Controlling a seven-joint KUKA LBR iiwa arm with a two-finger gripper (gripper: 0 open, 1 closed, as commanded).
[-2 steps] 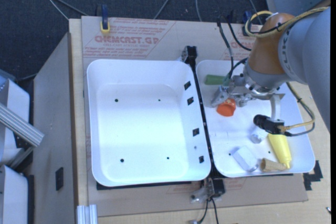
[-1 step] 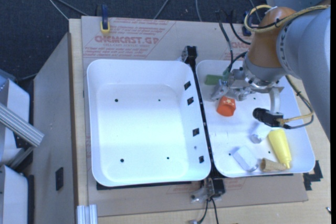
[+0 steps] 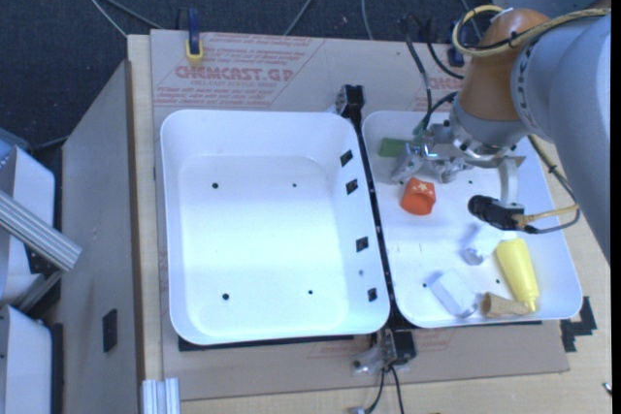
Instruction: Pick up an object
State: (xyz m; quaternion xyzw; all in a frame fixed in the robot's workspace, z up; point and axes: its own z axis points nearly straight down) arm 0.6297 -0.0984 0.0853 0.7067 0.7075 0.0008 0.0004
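- Orange lump (image 3: pixel 418 197) sits in the right bin (image 3: pixel 412 257), just below the claw (image 3: pixel 428 162).
- Claw's spread: cannot tell from here.
- Yellow bottle (image 3: pixel 517 269) lies well apart, nearer the front.

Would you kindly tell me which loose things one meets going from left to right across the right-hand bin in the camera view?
Green piece → orange object → small grey piece → yellow object. The clear piece and the tan cone overlap these sideways, so I leave them out.
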